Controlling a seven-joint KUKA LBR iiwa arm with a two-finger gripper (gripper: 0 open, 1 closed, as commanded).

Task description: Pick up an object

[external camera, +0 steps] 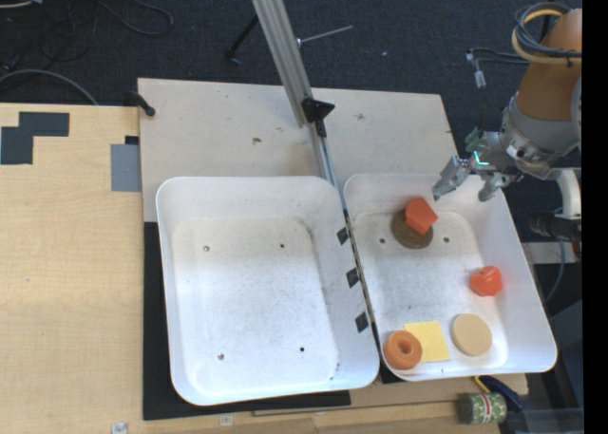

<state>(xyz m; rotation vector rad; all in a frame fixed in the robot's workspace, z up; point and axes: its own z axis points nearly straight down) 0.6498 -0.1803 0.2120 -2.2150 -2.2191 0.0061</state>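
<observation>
Orange and red things crowd my right bin [532, 309], while the left bin [190, 233] beside it holds nothing I could go for. My gripper [472, 176] hangs above the far rim of the right bin with its two fingers spread apart and nothing between them.

The nearest candidate is the red block [419, 214], which sits tilted on top of a brown disc [412, 233] in the far part of the bin. That stack worries me: if I come down off-centre, a fingertip could nudge the block off the disc, or I could close on the disc's edge and lift neither cleanly.

The small red piece [486, 280] lies close to the right wall, so a finger may strike the wall before it closes.

Along the near edge, the orange ring [404, 349] touches the yellow square [427, 340], with the tan disc [471, 334] just beside it. A grasp there risks dragging a neighbour along. The flat yellow square looks hard to pinch at all, and I judge the block the best bet.
</observation>
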